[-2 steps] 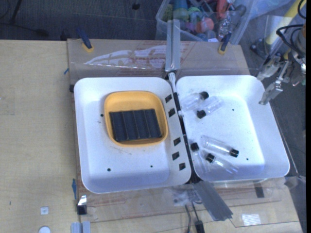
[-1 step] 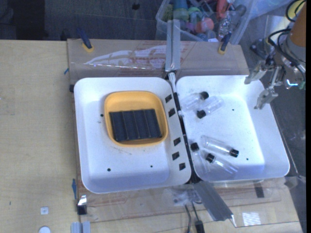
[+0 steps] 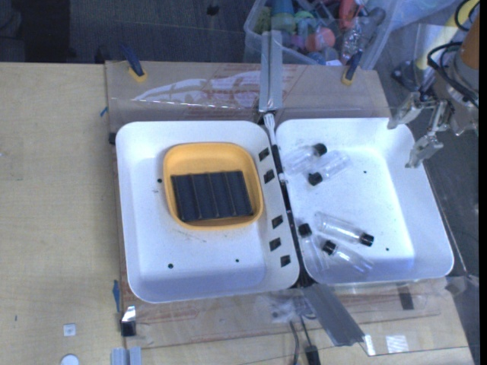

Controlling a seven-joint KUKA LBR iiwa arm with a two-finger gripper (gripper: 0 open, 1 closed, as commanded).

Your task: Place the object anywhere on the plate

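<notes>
A yellow plate with rounded corners lies in the left bin. A dark grey ridged slab rests flat on it and covers most of its middle. Several clear plastic vials with black caps lie in the right bin: two near the back and others toward the front. My gripper hangs above the right bin's back right corner, away from the vials. Its fingers stand apart and open, with nothing between them.
A row of black clips runs along the divider between the bins. A clear tub of colourful toys stands behind the bench. Blue clamps grip the cardboard at the back. A metal bracket sticks out at the front.
</notes>
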